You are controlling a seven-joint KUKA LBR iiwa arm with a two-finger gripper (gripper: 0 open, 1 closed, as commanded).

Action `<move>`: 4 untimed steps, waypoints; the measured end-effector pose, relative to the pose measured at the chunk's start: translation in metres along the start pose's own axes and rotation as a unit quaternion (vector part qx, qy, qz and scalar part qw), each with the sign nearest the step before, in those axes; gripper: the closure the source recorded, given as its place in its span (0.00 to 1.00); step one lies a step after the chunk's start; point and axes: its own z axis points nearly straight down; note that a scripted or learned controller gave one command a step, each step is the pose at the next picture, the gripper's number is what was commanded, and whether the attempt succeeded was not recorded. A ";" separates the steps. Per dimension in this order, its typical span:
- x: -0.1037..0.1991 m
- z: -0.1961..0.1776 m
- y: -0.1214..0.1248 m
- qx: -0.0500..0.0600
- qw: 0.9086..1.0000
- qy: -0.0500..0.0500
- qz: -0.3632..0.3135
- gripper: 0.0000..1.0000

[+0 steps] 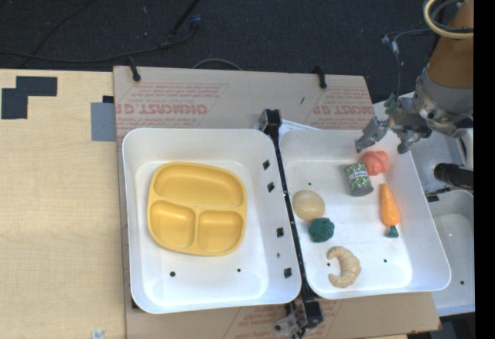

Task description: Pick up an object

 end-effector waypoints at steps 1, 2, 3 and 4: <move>0.007 0.047 -0.004 0.003 1.000 0.001 0.000 0.00; 0.010 0.112 -0.004 0.004 1.000 0.001 0.000 0.00; 0.011 0.148 -0.005 0.002 1.000 0.001 0.000 0.00; 0.011 0.137 -0.004 0.002 1.000 0.001 0.000 1.00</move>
